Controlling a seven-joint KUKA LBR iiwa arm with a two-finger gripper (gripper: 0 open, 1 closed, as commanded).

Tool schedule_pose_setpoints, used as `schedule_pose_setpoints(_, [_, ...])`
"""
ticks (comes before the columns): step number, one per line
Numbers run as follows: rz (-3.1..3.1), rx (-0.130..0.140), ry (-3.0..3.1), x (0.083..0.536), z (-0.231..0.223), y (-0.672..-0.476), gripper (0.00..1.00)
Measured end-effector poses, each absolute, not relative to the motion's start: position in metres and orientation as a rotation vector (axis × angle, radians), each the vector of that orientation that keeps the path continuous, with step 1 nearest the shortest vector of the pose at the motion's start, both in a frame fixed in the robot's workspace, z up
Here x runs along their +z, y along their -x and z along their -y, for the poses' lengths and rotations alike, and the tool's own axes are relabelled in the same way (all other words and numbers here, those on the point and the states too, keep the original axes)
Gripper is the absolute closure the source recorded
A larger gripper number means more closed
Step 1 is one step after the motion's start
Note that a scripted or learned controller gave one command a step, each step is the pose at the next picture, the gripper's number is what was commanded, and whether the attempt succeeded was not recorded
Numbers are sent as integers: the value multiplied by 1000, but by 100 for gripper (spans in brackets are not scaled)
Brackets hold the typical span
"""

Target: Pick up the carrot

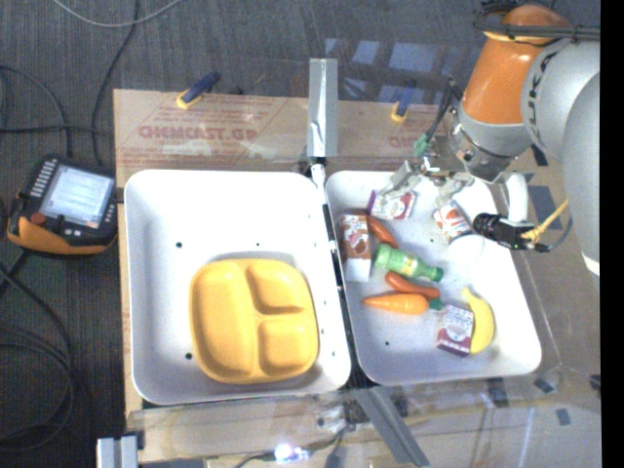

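**Camera view: carrot lies loose in the right bin**

You have two white bins side by side: the left bin (156, 222) holds one yellow tray (255, 320) with three compartments. The right bin (507, 354) holds the small items: one carrot (396, 303) near the middle, lying flat, tip to the left; one thinner orange piece (411, 285) just above it; one green bottle (405, 262); one banana (482, 322) at the right; one purple packet (454, 330) against the banana; and a red carton (356, 234) by the left wall.

The bins sit on a brown board (224, 130) over dark carpet, with a pendant (66, 206) at far left.

The gripper (429, 178) hangs over the bin's far end, well apart from the carrot. You cannot tell how its jaws stand, and no item is visibly between them.
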State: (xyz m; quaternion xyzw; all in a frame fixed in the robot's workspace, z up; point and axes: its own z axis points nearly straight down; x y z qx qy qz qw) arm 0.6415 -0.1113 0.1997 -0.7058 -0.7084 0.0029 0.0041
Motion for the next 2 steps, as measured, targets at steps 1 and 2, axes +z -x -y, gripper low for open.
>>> schedule_pose_setpoints(1, [2375, -2, 2069, 114, 96, -561, 0])
schedule_pose_setpoints(2, [2367, 9, 2060, 108, 95, -557, 0])
